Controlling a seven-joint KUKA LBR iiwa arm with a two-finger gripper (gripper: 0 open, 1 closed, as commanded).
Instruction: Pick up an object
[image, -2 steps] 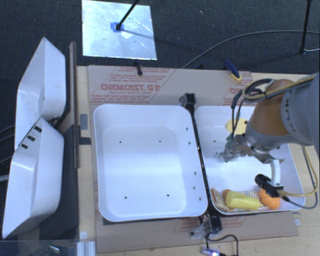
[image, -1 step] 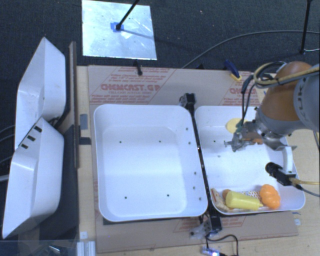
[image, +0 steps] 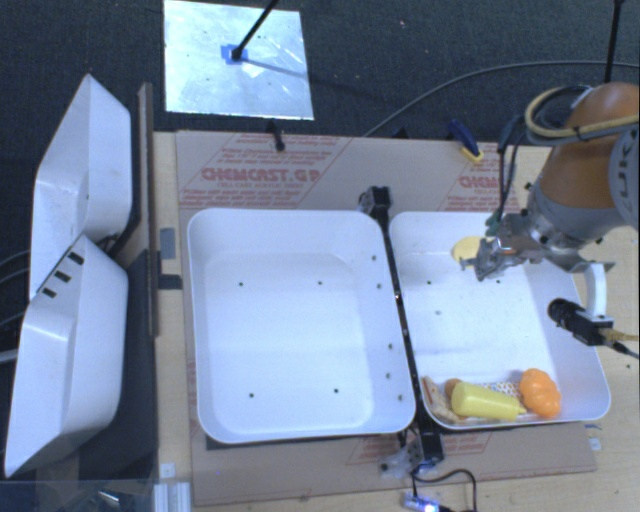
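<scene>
Yellow disc (image: 465, 248) sits just beside your gripper (image: 487, 264) in the right bin (image: 500, 330); its grip state you cannot tell.

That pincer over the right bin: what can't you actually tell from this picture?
- Pincer, camera view: too small and dark to tell how its tips stand.
- Pale yellow object: partly covered by the pincer; shape unclear, and contact can't be judged.
- Pile in the right bin's near corner: the yellow piece and orange piece overlap flatter items beneath, hiding them.
- Arm: cut off by the right edge.
</scene>
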